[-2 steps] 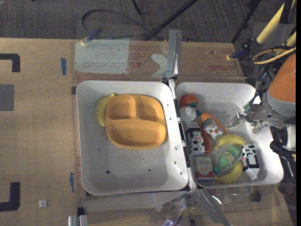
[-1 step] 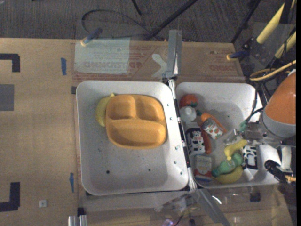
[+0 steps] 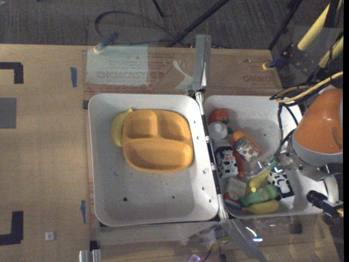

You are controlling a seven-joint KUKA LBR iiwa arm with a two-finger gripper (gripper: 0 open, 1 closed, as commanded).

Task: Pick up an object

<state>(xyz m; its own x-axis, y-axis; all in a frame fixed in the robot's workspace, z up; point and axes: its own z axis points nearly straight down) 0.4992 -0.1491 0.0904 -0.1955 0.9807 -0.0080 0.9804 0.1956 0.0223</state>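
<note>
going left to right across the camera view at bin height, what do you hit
blue tape strip → left white bin → yellow banana-like item → orange divided tray → right white bin → cow-patterned carton → orange carton → robot arm

bins (image 3: 103,201): 2, white, side by side
orange divided tray (image 3: 157,140): 1, left bin
banana (image 3: 116,129): 1, poking out from under that tray
cow-print cartons (image 3: 228,162): 2, right bin
small bottles (image 3: 247,148): looks like 2
rest of the right-bin pile: too jumbled to count
</note>
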